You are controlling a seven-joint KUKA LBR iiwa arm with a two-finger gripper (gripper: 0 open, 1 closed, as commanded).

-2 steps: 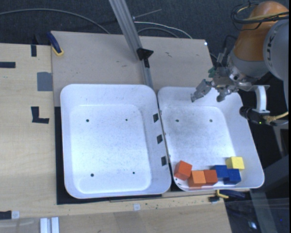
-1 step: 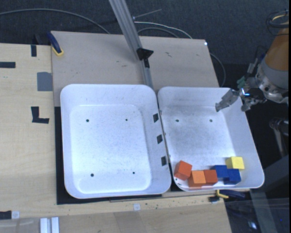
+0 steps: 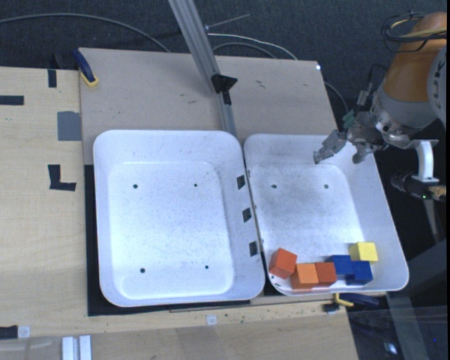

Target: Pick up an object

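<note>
Several small blocks lie along the near edge of the right bin point(image 3: 375, 201): an orange-red block point(image 3: 283, 262), an orange block point(image 3: 307, 274) with a darker orange one point(image 3: 325, 273) beside it, a blue block point(image 3: 352, 269) and a yellow block point(image 3: 364, 252) at the right end. My gripper point(image 3: 340, 148) hovers over the bin's far right corner, well away from the blocks. Its fingers point(image 3: 324, 151) are spread with nothing between them.
The left bin point(image 3: 105, 201) sits beside the right one, with a row of black clips point(image 3: 247, 214) on the divide. A slanted metal rail point(image 3: 199, 43) rises behind the bins. Cables run across the dark floor at the back.
</note>
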